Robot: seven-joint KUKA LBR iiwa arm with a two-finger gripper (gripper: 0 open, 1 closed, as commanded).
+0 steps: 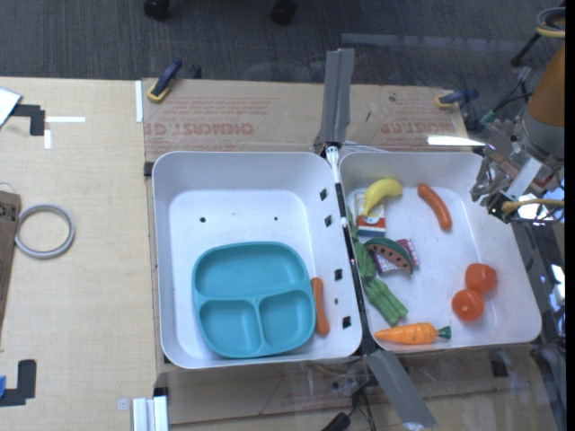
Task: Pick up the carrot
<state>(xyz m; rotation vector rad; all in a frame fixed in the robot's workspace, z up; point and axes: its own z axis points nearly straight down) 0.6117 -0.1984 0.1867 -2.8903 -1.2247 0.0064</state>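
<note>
Camera view: carrot [411, 334] against right bin's [530, 281] near wall.

carrot [411, 334]: open above | near wall just beside | tomatoes [473, 291] near, right | beans [378, 290] near, left

Gripper [503, 187]: grey and black metal, under a grey arm [544, 106] with an orange band. Bins [171, 268]: both white. Nearest the gripper, to its left, a sausage [434, 206], red-orange. Further left, a banana [381, 192], yellow. Below the gripper, two tomatoes [473, 290], red-orange. Further below and left, the carrot [411, 334], orange with a green top. Watermelon slice [392, 255]: red, dark seeds, green rind. Beans [377, 287]: green. Far left, in the other bin, a plate [252, 299], teal, with a second orange sausage [319, 305] just beside it. Bench [72, 330]: pale wood. Tape roll [41, 231]: grey.
</note>
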